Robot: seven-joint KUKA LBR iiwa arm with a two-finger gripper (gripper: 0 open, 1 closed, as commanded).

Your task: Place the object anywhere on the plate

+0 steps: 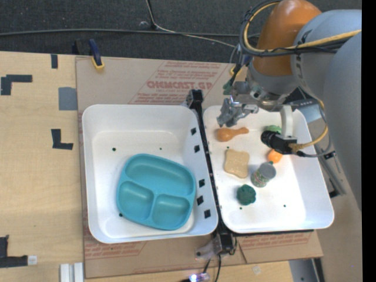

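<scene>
A wooden bench under dark carpet-like flooring at the top of the view.

The pale wood bench (35,157) carries a sheet of brown cardboard (153,81) printed with red lettering, held at its upper left corner by a blue and yellow clamp (95,54). Black tape marks (57,138) dot the wood on the left. A thin black cable (150,10) runs across the dark floor (88,10) behind.

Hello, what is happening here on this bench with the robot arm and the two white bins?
The grey arm reaches in over the right bin, and its gripper hangs just above a brown drumstick-shaped toy. Nearby lie a tan bread-like piece, a grey can, a green lump and a small orange item. The blue divided plate sits in the left bin, with nothing on it yet.
</scene>
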